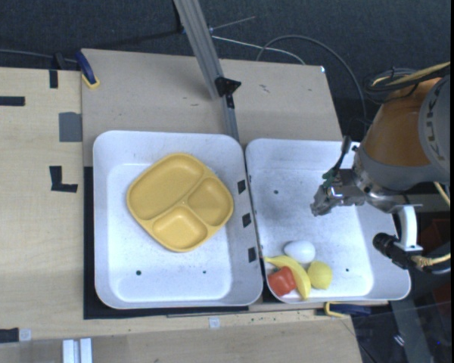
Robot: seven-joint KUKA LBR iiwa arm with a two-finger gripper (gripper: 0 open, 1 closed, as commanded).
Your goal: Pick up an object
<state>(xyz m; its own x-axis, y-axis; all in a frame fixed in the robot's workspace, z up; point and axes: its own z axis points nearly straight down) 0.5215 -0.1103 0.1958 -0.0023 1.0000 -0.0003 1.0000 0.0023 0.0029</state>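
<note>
While the gripper is held mid-right — its state cannot be told — nothing is lifted from the lower-centre pile: egg, banana.

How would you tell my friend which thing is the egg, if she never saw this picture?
Look at the right white bin, the one under the gripper. Go to its near edge, where a small pile of toy food sits. The egg is the plain white oval on the far side of that pile, touching the yellow banana; its neighbours are all yellow or red.
</note>
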